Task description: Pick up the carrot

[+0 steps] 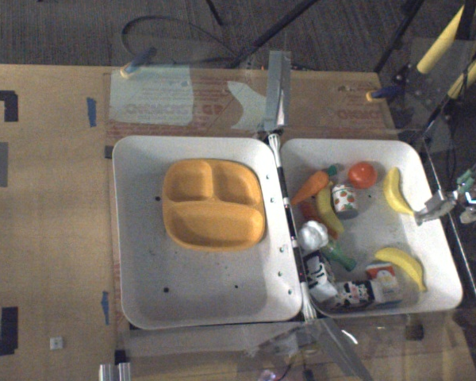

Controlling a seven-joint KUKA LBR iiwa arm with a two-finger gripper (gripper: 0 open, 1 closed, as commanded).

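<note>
The carrot (311, 187) is orange with a green top and lies tilted at the upper left of the right bin (440, 280), close to the divider between the bins. A small yellow banana (326, 209) touches its lower side. My gripper (443, 205) sits at the right rim of the right bin, far to the right of the carrot and just right of a banana (396, 190). Nothing shows between it and the carrot but toys.
The left bin (143, 276) holds an orange divided plate (214, 204). The right bin also holds a red tomato (362, 175), a spotted white jar (344, 201), a white lump (312, 234), a green bottle (339, 255), another banana (403, 265) and cartons (357, 293).
</note>
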